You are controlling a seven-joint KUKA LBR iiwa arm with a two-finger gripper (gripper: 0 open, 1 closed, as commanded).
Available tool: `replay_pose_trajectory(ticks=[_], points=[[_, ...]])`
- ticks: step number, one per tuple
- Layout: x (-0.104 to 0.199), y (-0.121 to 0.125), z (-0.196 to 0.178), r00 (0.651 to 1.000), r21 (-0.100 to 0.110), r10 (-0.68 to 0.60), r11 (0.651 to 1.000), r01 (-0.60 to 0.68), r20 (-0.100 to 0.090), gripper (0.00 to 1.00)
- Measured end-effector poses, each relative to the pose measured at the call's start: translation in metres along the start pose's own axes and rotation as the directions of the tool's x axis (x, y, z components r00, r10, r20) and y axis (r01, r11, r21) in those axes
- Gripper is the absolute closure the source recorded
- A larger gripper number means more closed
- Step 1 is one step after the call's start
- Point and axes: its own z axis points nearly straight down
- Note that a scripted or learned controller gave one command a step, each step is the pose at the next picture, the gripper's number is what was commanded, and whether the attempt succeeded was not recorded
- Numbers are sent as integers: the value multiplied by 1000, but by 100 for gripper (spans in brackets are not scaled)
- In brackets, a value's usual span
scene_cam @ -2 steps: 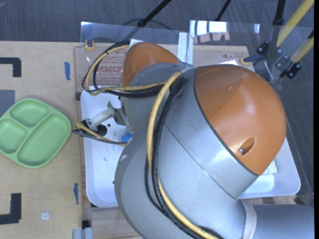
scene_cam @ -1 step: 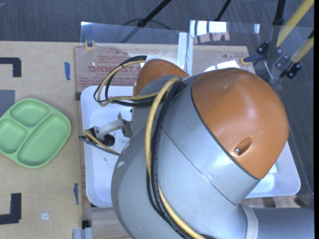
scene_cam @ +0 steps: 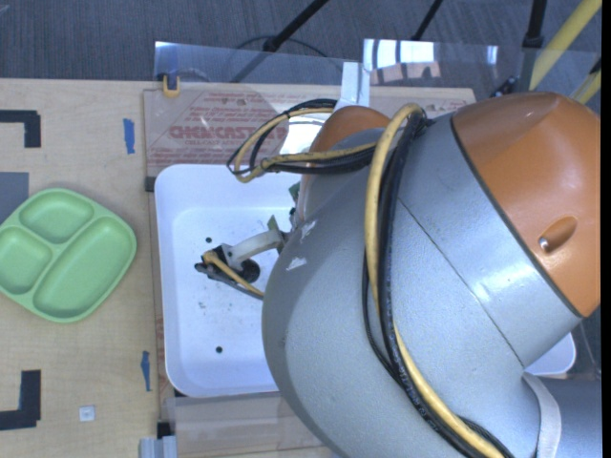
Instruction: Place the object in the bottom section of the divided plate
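A light green divided plate [scene_cam: 65,254] lies on the wooden bench at the left, outside the bins. It has two small sections at its upper left and one long section at its lower right, all bare. My gripper [scene_cam: 274,245] hangs low over the middle of the left white bin [scene_cam: 191,351], largely hidden under my own bulky grey arm [scene_cam: 401,284]. What lies beneath the gripper is covered by the arm. The visible bin floor carries a few small dark specks [scene_cam: 220,349].
The arm with its orange band [scene_cam: 535,189] covers the right half of the view. A corner of the second white bin [scene_cam: 558,356] peeks out at the lower right. Clear plastic panels [scene_cam: 239,127] stand behind the bin. Black and blue tape marks dot the bench.
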Motion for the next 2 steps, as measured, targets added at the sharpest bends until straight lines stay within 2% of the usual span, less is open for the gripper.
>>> replay_pose_trajectory(ticks=[1,2], points=[[55,-56,-21,1000,-22,-8,1000,8,2,100],[125,-39,42,1000,-20,24,1000,-24,-1,100]])
